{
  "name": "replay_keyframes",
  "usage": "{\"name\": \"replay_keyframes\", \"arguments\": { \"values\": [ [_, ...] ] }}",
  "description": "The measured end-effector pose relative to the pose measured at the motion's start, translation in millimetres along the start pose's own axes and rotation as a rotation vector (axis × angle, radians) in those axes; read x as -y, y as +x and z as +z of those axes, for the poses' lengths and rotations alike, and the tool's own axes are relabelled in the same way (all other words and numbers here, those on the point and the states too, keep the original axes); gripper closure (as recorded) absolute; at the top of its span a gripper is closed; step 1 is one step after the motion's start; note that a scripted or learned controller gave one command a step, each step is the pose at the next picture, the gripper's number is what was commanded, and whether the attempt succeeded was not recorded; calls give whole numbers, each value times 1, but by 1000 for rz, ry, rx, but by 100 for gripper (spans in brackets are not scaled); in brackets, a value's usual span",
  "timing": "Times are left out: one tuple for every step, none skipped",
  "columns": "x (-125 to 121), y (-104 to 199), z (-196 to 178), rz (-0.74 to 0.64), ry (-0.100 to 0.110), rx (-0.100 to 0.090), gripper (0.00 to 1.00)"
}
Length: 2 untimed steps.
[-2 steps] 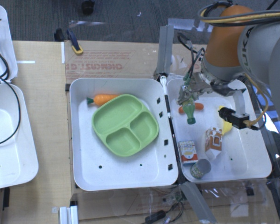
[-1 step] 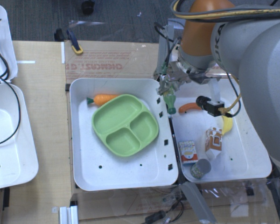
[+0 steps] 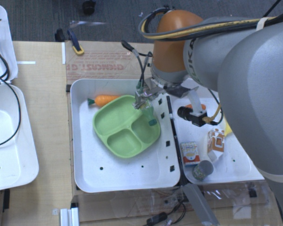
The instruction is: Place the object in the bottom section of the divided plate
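- Pale wooden bench [image 3: 37, 69] under a slanted overhead view. Two shallow white bins sit side by side on it, with dark carpet beyond the far edge.
- The plate bin [image 3: 82, 173] holds a green divided plate [image 3: 114, 121] with one large well and two smaller ones. The bottom section [image 3: 125, 144] is bare.
- A toy carrot [image 3: 106, 100] lies in the same bin, just beside the plate's upper left rim and off the plate.
- The second bin [image 3: 236, 168] holds two small cartons [image 3: 190, 153] and a grey cylinder [image 3: 203, 169], well apart from the plate.
- The gripper [image 3: 142, 102] hangs over the plate's upper right rim. From this angle I cannot tell whether the claw is open, closed or gripping anything.
- The task does not name its object. My best guess is the small teal piece [image 3: 152, 122] just below the gripper, at the edge of the plate's right-hand well rather than in the bottom one.
- Handling, by judgement: the teal piece is tiny and so probably very light. It is too small here to tell whether it is stiff or soft. A piece this small could skid on the smooth plate or flick away if it is pinched off-centre.
- Best hold: straight down, closing across its shorter width at the middle, clear of the well's raised divider.
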State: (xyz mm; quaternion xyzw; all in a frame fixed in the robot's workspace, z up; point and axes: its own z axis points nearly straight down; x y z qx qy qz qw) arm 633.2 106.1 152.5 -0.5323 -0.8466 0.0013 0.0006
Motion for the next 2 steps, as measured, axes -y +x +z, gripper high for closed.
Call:
{"name": "replay_keyframes", "arguments": {
  "values": [
    [22, 42, -57, 67, -2, 1, 100],
    [22, 42, -57, 67, -1, 1, 0]
  ]
}}
